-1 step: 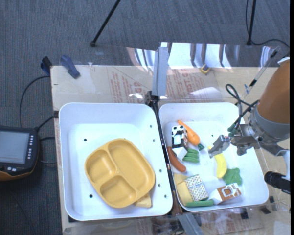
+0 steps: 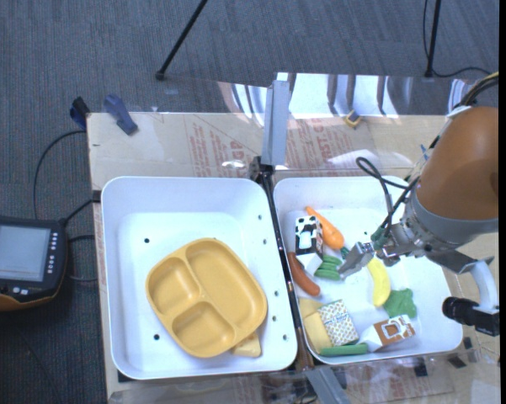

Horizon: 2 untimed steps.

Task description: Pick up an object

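My gripper (image 2: 351, 262) in right bin (image 2: 442, 331), fingers' state unclear. Green bean pods (image 2: 327, 268) at its nine o'clock, touching. Drop straight (sausage (image 2: 304, 275) crowds nearby), close gently.

- Two white bins sit side by side on the desk (image 2: 177, 146).
- The left bin (image 2: 135, 225) holds a yellow divided plate (image 2: 205, 296), lying tilted.
- The right bin (image 2: 442, 331) holds toy food: a carrot (image 2: 327, 227), a sausage (image 2: 304, 275), a banana (image 2: 379, 283), broccoli (image 2: 401, 303) and small cartons.
- The pincer (image 2: 354, 259) hangs low over green beans (image 2: 328, 268), beside the banana.
- A tablet-like pendant (image 2: 21, 259) lies on the floor at left.
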Motion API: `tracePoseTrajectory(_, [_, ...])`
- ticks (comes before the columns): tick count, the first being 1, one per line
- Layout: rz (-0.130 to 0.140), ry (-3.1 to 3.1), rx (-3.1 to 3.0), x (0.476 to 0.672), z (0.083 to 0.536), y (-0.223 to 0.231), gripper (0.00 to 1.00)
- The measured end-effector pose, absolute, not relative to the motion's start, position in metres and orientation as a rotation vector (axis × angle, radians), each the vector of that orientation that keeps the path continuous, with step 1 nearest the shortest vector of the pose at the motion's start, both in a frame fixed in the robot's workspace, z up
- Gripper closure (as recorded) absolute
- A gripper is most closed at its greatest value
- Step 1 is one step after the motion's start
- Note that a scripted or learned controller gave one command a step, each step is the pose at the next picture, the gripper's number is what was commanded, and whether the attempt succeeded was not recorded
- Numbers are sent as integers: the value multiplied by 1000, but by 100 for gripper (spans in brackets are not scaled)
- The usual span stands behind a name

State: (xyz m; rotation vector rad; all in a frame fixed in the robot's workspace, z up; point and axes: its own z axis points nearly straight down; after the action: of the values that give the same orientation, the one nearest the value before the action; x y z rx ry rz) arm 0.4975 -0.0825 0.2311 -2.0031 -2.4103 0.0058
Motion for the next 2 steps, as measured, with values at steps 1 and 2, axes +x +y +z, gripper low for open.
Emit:
tracePoseTrajectory(1, [8, -2407, -2004, 507, 165, -151, 0])
tracePoseTrajectory(2, [3, -2373, -2048, 522, 84, -194, 0])
